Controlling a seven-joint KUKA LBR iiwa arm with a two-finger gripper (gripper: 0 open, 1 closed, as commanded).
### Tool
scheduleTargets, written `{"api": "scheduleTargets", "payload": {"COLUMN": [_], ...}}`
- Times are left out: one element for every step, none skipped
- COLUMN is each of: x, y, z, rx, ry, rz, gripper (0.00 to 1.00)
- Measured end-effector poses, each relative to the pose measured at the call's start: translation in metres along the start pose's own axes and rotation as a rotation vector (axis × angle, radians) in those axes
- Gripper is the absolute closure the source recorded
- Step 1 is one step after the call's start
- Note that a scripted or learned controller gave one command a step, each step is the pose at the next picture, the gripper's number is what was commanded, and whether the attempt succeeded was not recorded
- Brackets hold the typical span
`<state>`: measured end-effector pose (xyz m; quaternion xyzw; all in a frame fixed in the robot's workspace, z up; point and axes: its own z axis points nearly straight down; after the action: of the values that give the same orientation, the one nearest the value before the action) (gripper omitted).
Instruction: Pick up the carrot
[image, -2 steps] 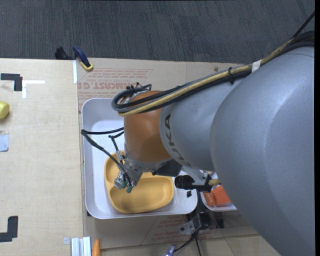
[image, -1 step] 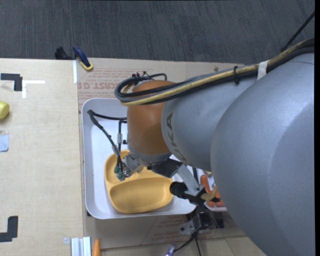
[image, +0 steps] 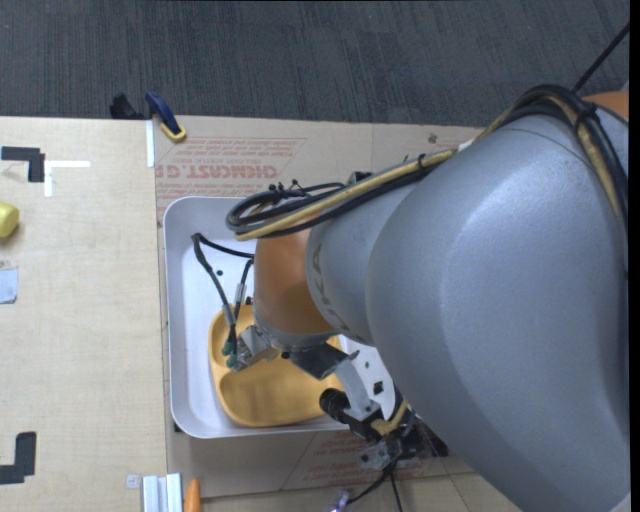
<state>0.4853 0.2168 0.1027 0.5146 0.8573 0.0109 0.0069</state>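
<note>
Camera view: the arm (image: 480, 270) covers most of the right and centre of the frame, with its wrist low over the white bin (image: 180, 300) at centre left. The gripper (image: 240, 350) sits over a yellow object (image: 260, 400) in the bin's lower part. Whether it is released or grasping anything, I cannot tell.

Where the carrot lies is uncertain. A small orange sliver (image: 190, 490) at the bottom edge, outside the bin, might be one. To do this step well, the arm should probably lift slowly and straight (checking for a real catch) before travelling.
</note>
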Motion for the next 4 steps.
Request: {"api": "scheduleTargets", "payload": {"x": [-0.001,-0.008,-0.023,-0.002], "y": [0.002,0.018,-0.014,-0.009], "z": [-0.037,-0.046,-0.055,-0.060], "rx": [0.026,0.030,0.029,0.027], "ry": [-0.004,-0.008,-0.015,-0.019], "rz": [0.159,0.383,0.893,1.183], "gripper": [1.00,1.00,1.00,1.00]}}
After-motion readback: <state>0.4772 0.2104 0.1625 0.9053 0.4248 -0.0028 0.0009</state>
